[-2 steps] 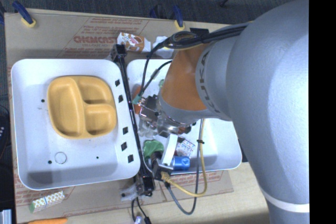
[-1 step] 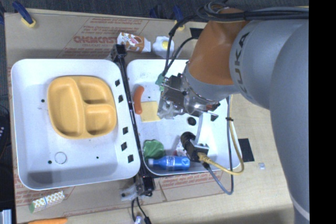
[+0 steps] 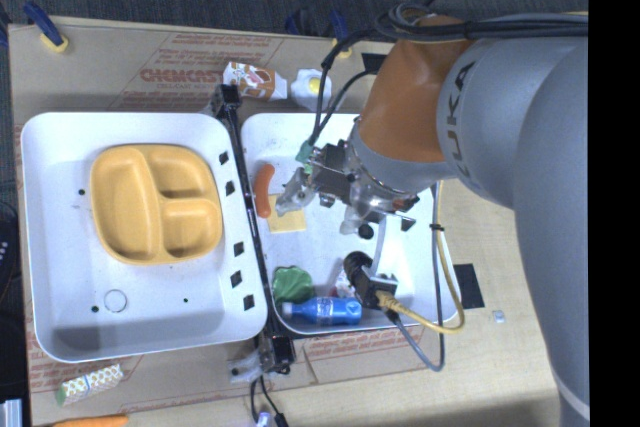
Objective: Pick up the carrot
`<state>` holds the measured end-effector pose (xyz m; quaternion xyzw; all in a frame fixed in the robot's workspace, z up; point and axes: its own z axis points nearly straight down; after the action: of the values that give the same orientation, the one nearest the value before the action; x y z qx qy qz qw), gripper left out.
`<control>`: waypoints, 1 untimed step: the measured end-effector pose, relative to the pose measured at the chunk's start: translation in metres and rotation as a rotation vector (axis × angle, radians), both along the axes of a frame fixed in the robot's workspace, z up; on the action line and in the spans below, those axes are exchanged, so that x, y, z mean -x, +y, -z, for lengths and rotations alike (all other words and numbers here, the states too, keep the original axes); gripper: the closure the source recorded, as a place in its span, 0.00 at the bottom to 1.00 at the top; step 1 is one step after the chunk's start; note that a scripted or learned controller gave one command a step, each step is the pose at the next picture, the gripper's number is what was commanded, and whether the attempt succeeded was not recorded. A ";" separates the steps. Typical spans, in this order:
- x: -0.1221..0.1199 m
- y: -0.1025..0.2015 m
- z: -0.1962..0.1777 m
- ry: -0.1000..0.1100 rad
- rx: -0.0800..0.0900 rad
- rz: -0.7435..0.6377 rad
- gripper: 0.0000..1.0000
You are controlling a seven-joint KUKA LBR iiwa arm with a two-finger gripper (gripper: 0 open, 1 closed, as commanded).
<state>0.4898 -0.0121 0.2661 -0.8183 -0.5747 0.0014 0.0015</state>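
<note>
Camera view showed the grey arm (image 3: 500, 105) reaching in from three o'clock and covering much of the right bin (image 3: 420, 320), while the left bin (image 3: 50, 215) held a yellow divided plate (image 3: 155, 200). Its gripper (image 3: 298, 198) hung over a pale yellow block (image 3: 290, 222), just at three o'clock of the carrot (image 3: 263, 189), which lay by the right bin's nine o'clock wall; whether the jaws were open or closed could not be told. The step looked like the approach, and the next move would call for shifting toward nine o'clock before descending.
</note>
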 end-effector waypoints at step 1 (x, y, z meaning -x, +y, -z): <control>-0.075 -0.011 0.051 -0.001 0.000 -0.216 0.00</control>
<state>0.5652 -0.0233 0.2151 -0.7516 -0.6596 0.0011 0.0013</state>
